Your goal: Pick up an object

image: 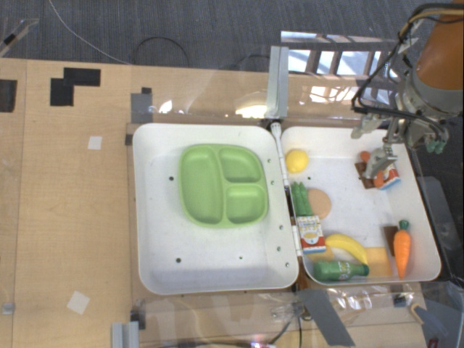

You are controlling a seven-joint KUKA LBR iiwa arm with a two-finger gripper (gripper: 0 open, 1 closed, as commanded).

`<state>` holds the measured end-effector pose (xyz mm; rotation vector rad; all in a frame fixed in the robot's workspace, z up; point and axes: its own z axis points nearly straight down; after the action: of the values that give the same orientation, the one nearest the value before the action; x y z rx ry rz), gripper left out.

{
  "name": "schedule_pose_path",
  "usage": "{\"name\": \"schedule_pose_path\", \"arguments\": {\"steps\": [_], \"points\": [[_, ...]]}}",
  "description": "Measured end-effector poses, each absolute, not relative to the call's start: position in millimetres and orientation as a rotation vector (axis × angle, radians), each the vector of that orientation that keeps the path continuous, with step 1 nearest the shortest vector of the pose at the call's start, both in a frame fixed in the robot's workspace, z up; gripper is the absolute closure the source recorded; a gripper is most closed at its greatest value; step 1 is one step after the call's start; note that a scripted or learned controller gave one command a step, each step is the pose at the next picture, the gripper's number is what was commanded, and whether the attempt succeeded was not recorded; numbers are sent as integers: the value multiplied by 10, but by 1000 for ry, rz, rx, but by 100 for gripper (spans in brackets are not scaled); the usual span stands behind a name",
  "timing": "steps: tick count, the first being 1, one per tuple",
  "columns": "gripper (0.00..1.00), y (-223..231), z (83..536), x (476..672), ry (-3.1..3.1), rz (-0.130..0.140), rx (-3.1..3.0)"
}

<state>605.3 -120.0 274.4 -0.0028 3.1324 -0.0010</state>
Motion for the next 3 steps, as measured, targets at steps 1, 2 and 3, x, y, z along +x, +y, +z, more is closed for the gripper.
{"name": "schedule_pose_path", "arguments": {"steps": [1, 2, 3], "points": [[0, -1640, 1343, 5784, 3144, 4, -128], [0, -988, 891, 6568, 3126, 2, -12], [0, -1418, 885, 6272, 3128, -2, 124]]}}
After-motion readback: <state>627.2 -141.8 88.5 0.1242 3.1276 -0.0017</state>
